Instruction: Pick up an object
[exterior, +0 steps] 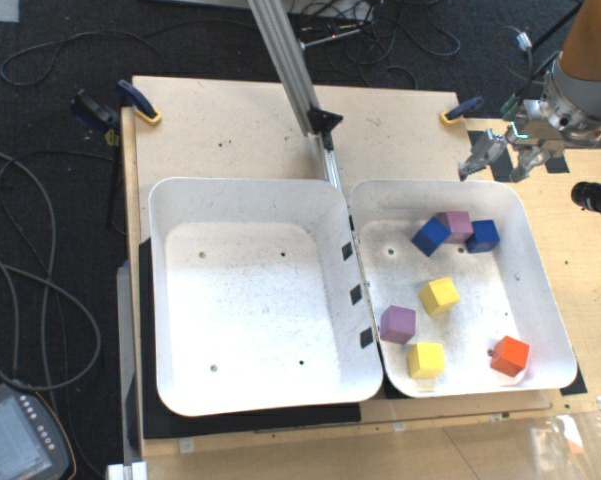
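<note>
Hand point(492, 158) above right bin's point(540, 268) far rim (grip unclear), arm cropped

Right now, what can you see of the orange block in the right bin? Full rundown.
The orange block is a small cube-shaped piece, orange-red with a matte, painted look, plain on its visible faces. It sits turned at an angle in the right bin, in the near right corner close to the rim. It lies apart from the others; the closest is a yellow block to its left, with bare floor between them. The gripper is up beyond the bin's far edge, well away from it.
</note>
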Action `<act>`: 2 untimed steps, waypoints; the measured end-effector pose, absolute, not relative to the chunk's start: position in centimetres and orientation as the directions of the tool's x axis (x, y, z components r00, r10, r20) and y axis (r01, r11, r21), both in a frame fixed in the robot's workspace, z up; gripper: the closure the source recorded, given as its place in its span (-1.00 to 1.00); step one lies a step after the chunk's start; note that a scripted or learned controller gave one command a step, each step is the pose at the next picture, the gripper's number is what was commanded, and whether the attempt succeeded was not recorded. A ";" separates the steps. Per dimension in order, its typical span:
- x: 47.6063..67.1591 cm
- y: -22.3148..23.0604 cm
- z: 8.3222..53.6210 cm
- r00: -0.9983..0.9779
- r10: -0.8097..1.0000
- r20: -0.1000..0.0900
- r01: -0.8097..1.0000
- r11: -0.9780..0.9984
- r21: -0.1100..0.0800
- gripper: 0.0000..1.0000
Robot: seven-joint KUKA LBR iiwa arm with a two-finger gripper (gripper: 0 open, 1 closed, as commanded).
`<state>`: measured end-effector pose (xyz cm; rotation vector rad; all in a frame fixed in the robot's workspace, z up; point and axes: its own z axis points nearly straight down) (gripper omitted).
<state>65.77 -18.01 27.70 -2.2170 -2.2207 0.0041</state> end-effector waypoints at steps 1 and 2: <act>65.8 -18.0 28.0 -0.003 1.000 -0.001 1.000 0.003 0.000 -1.00; 66.8 -17.7 22.5 -0.004 1.000 0.000 1.000 0.004 -0.004 -1.00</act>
